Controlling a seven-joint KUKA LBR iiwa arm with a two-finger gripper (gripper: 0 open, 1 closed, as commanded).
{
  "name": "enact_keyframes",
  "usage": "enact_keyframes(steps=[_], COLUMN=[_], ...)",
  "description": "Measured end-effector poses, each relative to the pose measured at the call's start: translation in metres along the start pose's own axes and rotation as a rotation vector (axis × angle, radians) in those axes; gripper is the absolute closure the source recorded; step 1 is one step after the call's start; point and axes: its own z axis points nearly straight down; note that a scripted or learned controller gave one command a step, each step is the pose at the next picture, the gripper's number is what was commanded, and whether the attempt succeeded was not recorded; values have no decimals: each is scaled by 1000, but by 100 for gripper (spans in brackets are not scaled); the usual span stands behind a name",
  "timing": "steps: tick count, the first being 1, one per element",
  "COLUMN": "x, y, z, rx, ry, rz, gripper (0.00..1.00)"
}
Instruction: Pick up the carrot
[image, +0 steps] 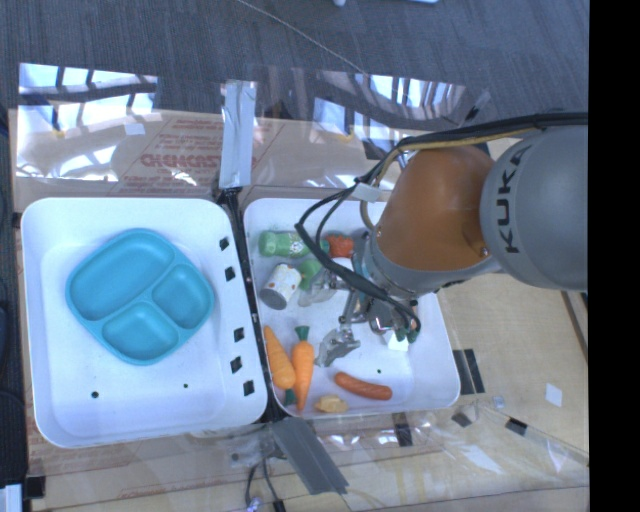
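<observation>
An orange carrot (302, 366) with a green top lies near the front-left corner of the right bin (435, 345), pointing toward the front wall. A second orange, carrot-like piece (279, 358) lies just left of it, against the bin's left wall. My gripper (338, 346) hangs over the middle of the right bin, just right of the carrot's green top and slightly above it. It has nothing in it that I can see. The grey arm with its orange band (440, 215) covers the bin's back right part.
The right bin also holds a green bottle (283, 243), a white cup (281, 285), a red-orange item (342, 245), a red sausage (362, 386) and a small yellow piece (330, 404). A blue divided plate (140, 295) sits in the left bin (60, 400).
</observation>
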Motion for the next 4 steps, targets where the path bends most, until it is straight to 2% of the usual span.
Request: enact_keyframes(steps=[1,2,3,4], x=[4,1,-37,-65], y=[-17,-15,20,157], z=[96,84,-6,-4], rx=[0,2,2,-2], ry=[-1,-7,-14,-9], rz=[-186,-196,75,179], gripper=[0,100,100,100])
